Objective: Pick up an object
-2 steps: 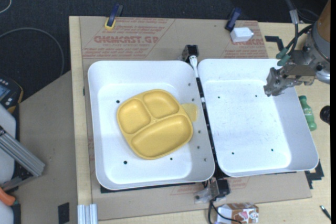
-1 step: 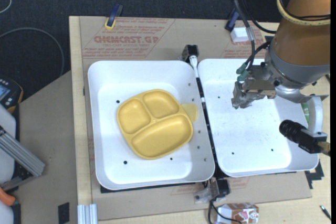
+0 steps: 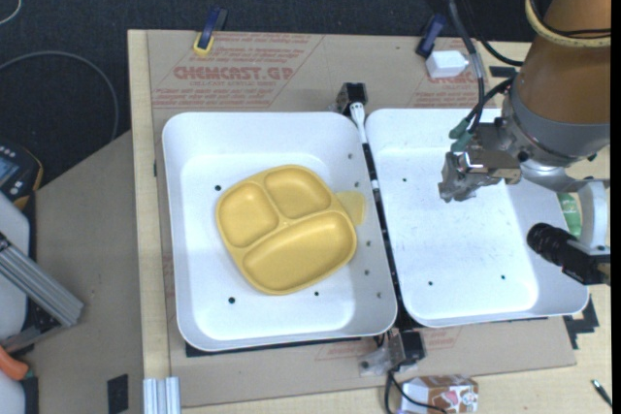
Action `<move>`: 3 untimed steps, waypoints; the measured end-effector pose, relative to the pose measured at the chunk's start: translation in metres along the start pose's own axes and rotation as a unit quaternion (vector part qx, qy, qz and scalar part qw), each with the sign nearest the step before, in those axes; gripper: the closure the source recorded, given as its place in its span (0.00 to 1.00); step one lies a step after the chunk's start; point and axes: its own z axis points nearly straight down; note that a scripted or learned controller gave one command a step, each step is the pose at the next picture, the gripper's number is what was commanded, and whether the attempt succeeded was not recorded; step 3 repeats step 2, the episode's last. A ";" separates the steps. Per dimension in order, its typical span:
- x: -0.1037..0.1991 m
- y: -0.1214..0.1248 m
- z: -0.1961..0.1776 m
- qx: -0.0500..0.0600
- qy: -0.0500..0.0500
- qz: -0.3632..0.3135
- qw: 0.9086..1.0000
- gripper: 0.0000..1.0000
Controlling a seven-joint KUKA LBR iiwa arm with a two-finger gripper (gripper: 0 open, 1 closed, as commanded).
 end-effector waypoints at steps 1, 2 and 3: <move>0.071 0.004 -0.039 -0.004 0.001 -0.005 1.000 1.00; 0.098 0.000 -0.089 -0.005 0.001 -0.003 1.000 1.00; 0.098 0.000 -0.089 -0.005 0.001 -0.003 1.000 1.00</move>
